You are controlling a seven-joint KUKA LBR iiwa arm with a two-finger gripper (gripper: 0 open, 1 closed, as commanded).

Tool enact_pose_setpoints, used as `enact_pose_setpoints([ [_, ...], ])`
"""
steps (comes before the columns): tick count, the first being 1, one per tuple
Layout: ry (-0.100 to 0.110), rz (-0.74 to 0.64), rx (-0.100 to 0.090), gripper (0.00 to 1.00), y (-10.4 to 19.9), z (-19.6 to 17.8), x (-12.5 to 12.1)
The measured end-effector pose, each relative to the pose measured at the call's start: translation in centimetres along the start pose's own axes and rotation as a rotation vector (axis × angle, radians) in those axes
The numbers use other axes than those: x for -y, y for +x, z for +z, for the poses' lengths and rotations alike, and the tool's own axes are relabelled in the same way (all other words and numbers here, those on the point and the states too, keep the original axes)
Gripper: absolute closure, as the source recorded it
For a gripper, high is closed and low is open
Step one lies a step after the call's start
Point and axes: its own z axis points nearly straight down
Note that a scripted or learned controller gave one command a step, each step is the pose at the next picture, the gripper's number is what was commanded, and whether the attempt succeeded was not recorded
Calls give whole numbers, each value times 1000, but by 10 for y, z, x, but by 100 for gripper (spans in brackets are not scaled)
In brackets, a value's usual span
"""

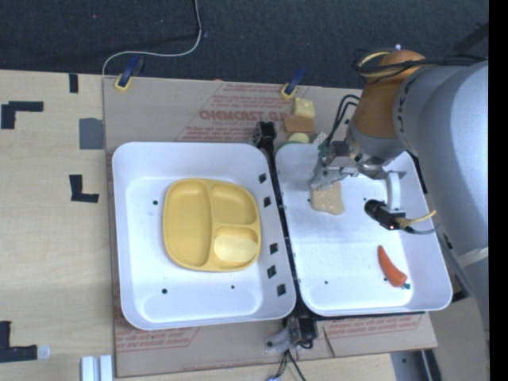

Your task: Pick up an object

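Tan bread-like piece (327, 200), irregular, lies flat on the right bin (349, 288) floor in its far-left part, right under the gripper tip. Orange carrot (391, 267), slim, with a small green end, lies flat in the near-right part of the same bin, angled from far-left to near-right, green end nearest the rim. Well apart from the tan piece. Yellow divided plate (210, 223), three compartments, sits flat mid left bin (139, 292); a pale yellow rounded item (235, 246) lies in its near-right compartment.

Dark carpet (95, 14) behind wooden bench (48, 236).
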Motion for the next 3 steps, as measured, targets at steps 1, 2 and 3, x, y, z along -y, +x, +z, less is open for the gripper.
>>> enact_pose_setpoints([
  [1, 0, 0, 1, 0, 0, 0, 0],
  [2, -1, 0, -2, 0, -8, 10, 8],
  [3, -2, -1, 2, 100, -10, -1, 8],
])
